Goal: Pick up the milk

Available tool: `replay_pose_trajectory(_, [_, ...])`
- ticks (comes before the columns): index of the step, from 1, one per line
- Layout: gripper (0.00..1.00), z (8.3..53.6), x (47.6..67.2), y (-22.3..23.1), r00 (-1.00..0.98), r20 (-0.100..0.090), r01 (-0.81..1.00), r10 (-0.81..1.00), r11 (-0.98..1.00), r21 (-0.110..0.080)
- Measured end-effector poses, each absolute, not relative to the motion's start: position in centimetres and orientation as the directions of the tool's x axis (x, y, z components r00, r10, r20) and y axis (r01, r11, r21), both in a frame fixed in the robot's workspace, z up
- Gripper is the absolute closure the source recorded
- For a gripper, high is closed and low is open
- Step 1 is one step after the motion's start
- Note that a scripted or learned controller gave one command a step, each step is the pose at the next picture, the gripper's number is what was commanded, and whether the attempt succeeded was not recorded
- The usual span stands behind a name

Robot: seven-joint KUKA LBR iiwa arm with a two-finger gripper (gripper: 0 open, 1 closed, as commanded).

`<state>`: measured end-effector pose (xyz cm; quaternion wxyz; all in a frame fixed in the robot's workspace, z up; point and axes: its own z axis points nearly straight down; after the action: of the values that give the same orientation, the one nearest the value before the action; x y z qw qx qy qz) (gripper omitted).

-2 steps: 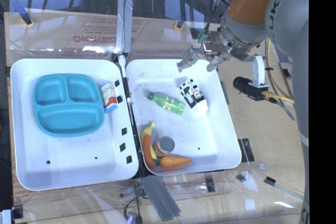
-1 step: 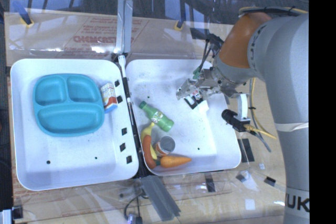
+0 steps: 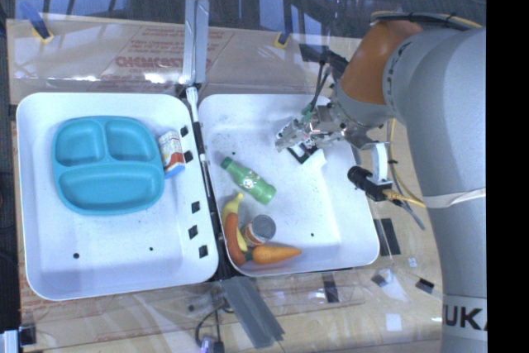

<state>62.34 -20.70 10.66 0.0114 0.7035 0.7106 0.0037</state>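
Milk [image 3: 171,151] beside blue tray [image 3: 107,164]

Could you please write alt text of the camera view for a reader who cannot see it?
A grey arm's end effector hovers over the right bin, which holds a green bottle, banana, carrot and small can. The left bin holds a blue divided plate and, beside it, a small milk carton.

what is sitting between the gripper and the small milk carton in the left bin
The raised divider where the two white bins meet. The gripper is over the right bin; the small white, red and blue milk carton lies in the left bin beside the blue sectioned plate.
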Motion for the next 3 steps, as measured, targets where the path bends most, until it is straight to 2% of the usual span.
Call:
replay_pose_trajectory(1, [1.0,12.3,62.8,-20.8,-0.015,-0.017,0.999,1.0,0.016,0.034])
replay_pose_trajectory(2, [0.0,12.3,62.8,-20.8,-0.015,-0.018,0.999,1.0,0.016,0.034])
replay_pose_trajectory(3, [0.0,10.6,63.7,-21.2,-0.127,-0.011,0.992,0.992,0.127,0.016])
